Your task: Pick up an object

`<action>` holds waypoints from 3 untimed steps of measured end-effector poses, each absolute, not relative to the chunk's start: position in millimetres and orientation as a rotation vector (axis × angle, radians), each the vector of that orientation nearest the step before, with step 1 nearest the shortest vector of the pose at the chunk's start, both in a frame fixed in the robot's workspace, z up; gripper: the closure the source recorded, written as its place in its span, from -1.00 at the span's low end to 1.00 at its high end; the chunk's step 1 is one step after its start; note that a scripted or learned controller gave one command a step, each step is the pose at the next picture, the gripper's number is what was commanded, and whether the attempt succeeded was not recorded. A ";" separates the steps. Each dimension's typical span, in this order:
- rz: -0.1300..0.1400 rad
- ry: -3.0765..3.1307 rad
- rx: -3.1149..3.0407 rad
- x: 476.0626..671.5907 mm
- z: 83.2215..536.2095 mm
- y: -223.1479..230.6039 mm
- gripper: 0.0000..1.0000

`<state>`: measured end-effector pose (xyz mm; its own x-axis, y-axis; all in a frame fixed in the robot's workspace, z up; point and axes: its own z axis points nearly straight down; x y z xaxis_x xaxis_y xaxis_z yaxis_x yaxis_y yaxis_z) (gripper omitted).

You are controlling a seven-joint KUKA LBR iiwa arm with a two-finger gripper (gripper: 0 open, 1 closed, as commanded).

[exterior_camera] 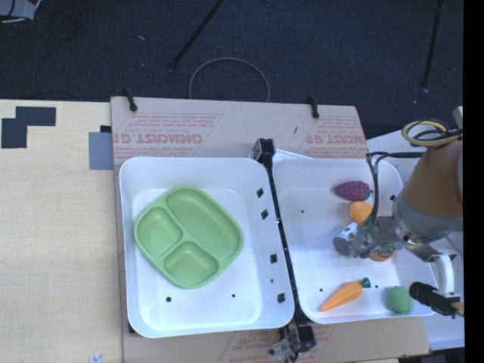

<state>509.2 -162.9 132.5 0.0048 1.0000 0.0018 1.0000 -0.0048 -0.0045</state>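
Orange band: the arm (431,191) reaches in from the right and dips low into the right bin (318,195).
Gripper: the gripper (369,242) sits among a tight cluster; whether it is wide, narrow or holding anything I cannot tell, since its tip blurs into the toys.
Targets: a purple grape bunch (352,190), a small orange fruit (361,211), a silvery can (346,240) and a reddish round piece (380,255) crowd around the tip; a carrot (342,295) and a green ball (398,299) lie apart near the front wall.
Risk: with things packed so closely, a close could likely trap two at once or squeeze one out sideways; the can looks round and smooth, so it may roll.
Risk near wall: the ball sits just beside the rim, leaving little room on that side.
Textures: glossy moulded plastic toys, bumpy grapes, tapered carrot.
Left bin: the left bin (144,180) holds a pale green divided plate (188,236), smooth, with three compartments.
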 end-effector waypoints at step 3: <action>0.005 -2.222 -2.211 534.3 234.1 -124.4 1.00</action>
